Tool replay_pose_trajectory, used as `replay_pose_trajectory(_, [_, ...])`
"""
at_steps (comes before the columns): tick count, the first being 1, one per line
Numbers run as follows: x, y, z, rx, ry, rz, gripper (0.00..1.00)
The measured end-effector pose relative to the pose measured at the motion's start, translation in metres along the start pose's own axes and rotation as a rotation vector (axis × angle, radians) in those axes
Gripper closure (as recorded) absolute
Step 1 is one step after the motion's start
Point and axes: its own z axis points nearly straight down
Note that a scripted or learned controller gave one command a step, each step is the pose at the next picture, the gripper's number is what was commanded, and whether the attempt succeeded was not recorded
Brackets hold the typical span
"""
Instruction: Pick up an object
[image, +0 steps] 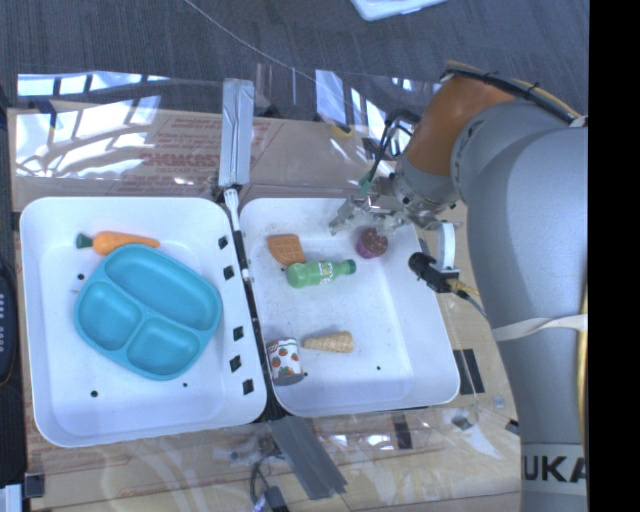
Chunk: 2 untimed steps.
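The arm reaches in from the right and places the end effector over the far end of the right bin. Its metal parts sit just above a small dark-red round object, which lies near the bin's far rim. Whether the end effector is spread or closed cannot be told from this view, and nothing is seen gripped in it.

Also in the right bin are a green bottle lying on its side, a tan waffle-like square beside it, an ice-cream cone and a small patterned cup at the near-left corner. The left bin holds a blue divided plate and a carrot.

Judged step: approach or descent onto the round object, with no grasp confirmed. The next move calls for centring on the object, lowering fully, closing, then lifting straight up. The round shape may roll away.
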Motion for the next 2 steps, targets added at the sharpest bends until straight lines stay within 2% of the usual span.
replay_pose_trajectory(1, [0.0004,0.0002,-0.0001,-0.001,0.0,0.06,0.0])
replay_pose_trajectory(2, [0.008,-0.0021,0.0025,0.007,0.005,0.013,0.0])
